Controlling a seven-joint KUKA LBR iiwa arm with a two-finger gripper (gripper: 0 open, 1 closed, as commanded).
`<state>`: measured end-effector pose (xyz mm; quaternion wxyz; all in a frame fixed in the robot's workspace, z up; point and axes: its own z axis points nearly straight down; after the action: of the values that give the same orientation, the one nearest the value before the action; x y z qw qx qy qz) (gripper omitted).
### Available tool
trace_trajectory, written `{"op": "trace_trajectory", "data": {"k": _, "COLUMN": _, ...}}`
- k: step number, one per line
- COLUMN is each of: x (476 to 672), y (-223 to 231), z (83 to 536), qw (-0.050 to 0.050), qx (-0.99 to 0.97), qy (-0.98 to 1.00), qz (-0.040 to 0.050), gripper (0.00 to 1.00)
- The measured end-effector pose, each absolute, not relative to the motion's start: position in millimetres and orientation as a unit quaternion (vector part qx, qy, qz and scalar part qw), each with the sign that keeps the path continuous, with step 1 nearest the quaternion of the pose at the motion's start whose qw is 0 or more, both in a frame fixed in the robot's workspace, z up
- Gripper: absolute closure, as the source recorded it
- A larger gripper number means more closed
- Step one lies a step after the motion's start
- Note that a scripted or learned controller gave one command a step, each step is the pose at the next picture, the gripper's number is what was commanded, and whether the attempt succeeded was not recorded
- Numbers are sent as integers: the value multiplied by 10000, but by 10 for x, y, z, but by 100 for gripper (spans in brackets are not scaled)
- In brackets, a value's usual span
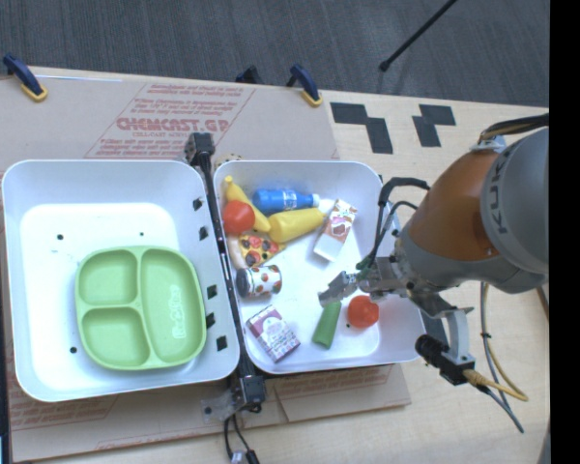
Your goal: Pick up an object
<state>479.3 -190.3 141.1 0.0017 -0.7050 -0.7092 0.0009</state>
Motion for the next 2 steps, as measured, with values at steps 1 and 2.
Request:
{"op": "trace_trajectory", "data": {"k": 1, "x": 5494, "y": -1421, "z": 913, "qw": 7, "qx": -7042, "qy": -7100, "qz": 14, "gripper": 0}}
{"op": "trace_trajectory", "data": {"k": 2, "x": 5495, "y": -1419, "z": 1013, "qw": 14, "qx": -7032, "qy": -7110, "qz": 18, "gripper": 100}}
